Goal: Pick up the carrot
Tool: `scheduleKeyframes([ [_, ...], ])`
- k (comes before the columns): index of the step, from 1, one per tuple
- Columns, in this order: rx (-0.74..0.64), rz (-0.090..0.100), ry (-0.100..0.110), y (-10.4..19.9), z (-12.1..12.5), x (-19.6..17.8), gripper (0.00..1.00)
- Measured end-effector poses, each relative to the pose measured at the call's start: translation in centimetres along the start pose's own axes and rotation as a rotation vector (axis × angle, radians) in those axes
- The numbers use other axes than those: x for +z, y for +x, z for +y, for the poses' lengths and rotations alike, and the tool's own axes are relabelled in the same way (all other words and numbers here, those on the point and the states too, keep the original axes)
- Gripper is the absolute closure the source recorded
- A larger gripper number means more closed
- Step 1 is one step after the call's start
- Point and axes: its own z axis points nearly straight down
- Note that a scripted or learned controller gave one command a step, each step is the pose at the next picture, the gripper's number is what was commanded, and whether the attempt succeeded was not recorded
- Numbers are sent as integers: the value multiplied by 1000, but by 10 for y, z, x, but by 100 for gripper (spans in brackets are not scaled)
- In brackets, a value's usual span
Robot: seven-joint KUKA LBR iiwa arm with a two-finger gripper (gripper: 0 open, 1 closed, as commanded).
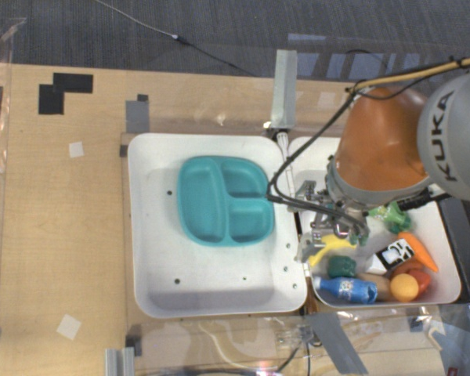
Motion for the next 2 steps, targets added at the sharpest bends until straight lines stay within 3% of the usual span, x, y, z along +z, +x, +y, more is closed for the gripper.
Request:
scheduleKeyframes([
  [2,0,0,0,0,0,0,0],
])
